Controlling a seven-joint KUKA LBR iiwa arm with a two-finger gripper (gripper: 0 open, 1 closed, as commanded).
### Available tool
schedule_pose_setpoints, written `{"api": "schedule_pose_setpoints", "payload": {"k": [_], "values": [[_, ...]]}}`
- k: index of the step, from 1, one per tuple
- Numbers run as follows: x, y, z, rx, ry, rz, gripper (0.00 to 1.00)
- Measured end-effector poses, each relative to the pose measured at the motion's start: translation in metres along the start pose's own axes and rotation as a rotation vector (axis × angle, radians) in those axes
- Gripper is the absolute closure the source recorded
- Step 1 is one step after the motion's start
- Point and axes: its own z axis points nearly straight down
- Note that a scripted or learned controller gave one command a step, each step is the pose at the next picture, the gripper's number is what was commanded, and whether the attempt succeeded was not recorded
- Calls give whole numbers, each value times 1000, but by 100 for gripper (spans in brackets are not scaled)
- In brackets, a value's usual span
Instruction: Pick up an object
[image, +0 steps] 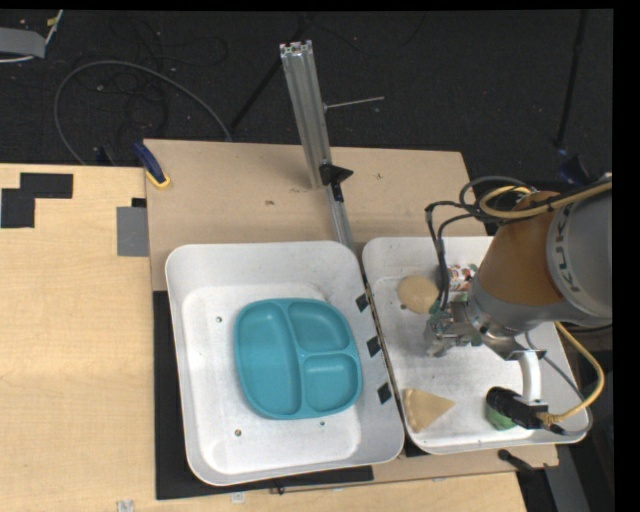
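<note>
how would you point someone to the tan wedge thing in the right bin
Start at the right white bin, where the arm reaches in. Look to its near-left corner: the tan wedge lies flat there, pointed and triangular, unlike the rounder tan piece farther back.

A light wooden bench (400, 190) carries two shallow white bins side by side on a black mat (160, 400). The left bin (200, 300) sits at seven o'clock, the right bin (385, 265) touching it at four o'clock.
</note>
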Motion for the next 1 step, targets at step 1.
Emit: {"api": "schedule_pose_setpoints", "payload": {"k": [1], "values": [[-1,-8,-47,8,-10,-4,100]]}}
